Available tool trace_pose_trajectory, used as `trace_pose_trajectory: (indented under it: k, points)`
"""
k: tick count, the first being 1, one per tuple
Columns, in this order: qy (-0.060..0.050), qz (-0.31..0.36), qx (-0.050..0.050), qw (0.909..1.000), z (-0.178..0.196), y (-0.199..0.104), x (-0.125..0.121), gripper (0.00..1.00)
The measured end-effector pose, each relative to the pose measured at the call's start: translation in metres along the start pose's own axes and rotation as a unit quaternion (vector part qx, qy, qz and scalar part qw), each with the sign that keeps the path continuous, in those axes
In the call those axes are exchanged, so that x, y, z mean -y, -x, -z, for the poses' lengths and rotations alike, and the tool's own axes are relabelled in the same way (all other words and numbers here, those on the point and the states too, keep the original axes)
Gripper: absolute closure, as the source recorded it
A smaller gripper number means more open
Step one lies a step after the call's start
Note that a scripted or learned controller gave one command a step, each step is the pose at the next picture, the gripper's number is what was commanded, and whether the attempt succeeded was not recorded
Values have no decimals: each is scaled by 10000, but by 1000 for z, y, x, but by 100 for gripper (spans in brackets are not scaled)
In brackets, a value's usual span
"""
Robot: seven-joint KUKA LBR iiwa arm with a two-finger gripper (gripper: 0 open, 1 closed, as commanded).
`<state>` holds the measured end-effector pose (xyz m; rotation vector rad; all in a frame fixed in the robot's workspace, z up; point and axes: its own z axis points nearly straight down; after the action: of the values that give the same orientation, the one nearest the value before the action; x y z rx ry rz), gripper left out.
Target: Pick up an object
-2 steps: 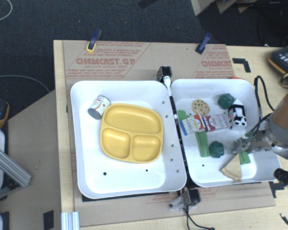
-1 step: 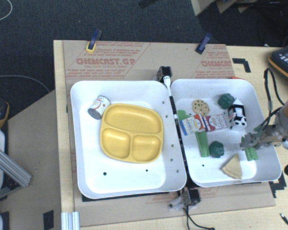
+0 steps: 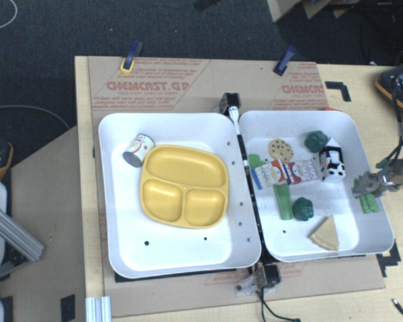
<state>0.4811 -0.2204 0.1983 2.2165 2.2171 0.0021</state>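
Gripper (image 3: 368, 192) at the right rim of the right bin (image 3: 302, 121) reaches in from the right, just over a small green block (image 3: 369, 203); how it is set cannot be made out. Nothing looks lifted yet, so this seems the approach step. Candidates lie nearby: the green block just below it, a cow figure (image 3: 332, 163) up-left, a milk carton (image 3: 285, 173) mid-bin. Next likely calls for descending squarely onto one piece.
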Motion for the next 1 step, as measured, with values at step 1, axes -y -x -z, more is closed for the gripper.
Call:
trace_pose_trajectory:
  k: [1]
  points:
    - [0, 5, -1, 10000, 28, 1, -1, 100]
